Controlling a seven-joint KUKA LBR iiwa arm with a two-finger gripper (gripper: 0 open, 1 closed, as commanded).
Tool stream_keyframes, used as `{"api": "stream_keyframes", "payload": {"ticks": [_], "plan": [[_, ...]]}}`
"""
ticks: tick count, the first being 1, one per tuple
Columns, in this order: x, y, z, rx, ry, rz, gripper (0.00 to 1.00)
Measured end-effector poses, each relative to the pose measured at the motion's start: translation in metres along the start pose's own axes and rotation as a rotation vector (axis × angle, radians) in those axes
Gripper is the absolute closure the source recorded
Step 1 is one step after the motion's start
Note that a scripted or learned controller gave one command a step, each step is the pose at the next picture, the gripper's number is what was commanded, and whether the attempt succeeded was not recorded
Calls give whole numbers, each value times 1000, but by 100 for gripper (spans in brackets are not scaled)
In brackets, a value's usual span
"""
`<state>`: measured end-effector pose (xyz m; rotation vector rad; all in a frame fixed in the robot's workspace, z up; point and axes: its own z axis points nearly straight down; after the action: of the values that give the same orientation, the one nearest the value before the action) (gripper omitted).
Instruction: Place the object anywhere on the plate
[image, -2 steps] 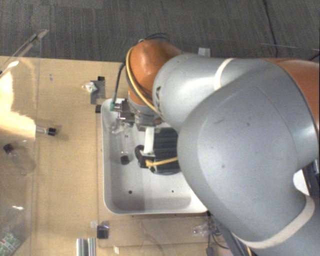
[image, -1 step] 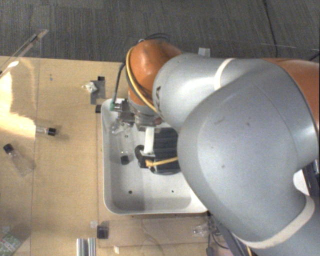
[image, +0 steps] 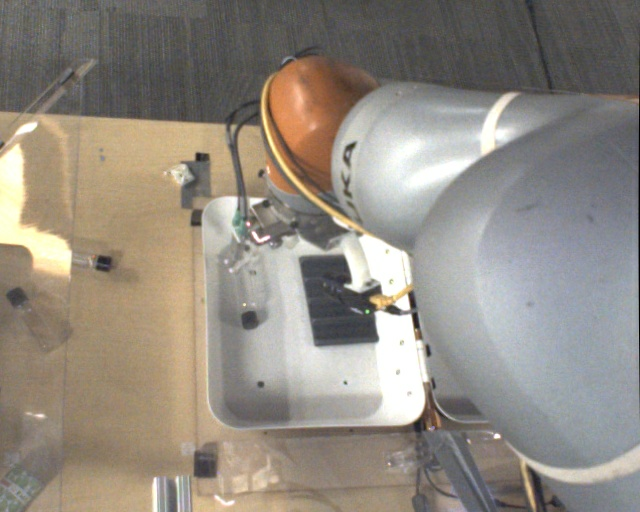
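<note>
A small black object lies on the floor of the left white bin, towards its left side. My gripper hangs over the bin's upper left part, just above and slightly left of that object, apart from it. Nothing shows between the gripper's tips. The big grey arm with its orange band reaches in from the right and hides the right part of the bin and nearly everything beyond it.
The bin's rim runs close to the gripper on the left and at the top. Black clamps sit at the bin's left corners. On the wooden bench lie a small black-tipped piece and clear plastic bits.
</note>
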<state>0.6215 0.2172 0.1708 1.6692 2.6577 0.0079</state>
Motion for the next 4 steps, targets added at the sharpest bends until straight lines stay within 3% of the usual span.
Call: {"api": "stream_keyframes", "payload": {"ticks": [1,2,3,4], "plan": [[35,-62,51,3,1,296,0],[-4,-61,-41,0,0,577,0],[70,-114,78,-4,6,714,0],[60,-84,62,3,0,817,0]]}}
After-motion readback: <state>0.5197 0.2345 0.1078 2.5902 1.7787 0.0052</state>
